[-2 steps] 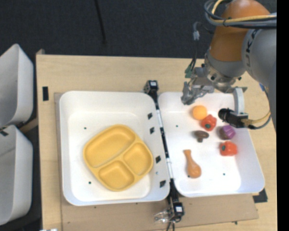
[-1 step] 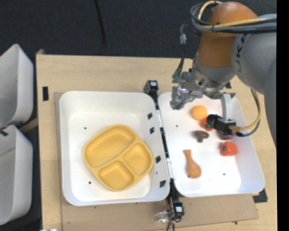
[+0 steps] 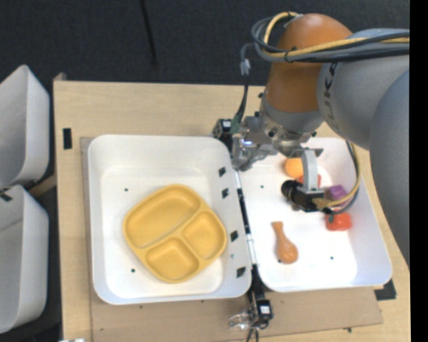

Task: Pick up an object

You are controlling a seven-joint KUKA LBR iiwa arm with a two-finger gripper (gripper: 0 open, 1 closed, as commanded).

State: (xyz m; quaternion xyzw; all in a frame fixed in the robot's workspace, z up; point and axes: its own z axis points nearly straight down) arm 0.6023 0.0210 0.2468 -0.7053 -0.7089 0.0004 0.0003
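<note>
My gripper [image 3: 245, 151] hangs low over the far left corner of the right bin [image 3: 357, 262], close to the divider between the bins. Nothing shows in its grasp. In the right bin, an orange ball [image 3: 293, 167] lies just right of the gripper. A small purple block [image 3: 336, 192] and a red block [image 3: 338, 222] sit further right. An orange drumstick-shaped toy [image 3: 284, 244] lies nearer the front, well apart from the gripper.
A yellow three-compartment plate [image 3: 175, 232] lies in the left bin [image 3: 100, 191]. The big grey arm with its orange band [image 3: 303, 55] overhangs the back of the right bin. Bare wooden bench [image 3: 150, 109] surrounds both bins.
</note>
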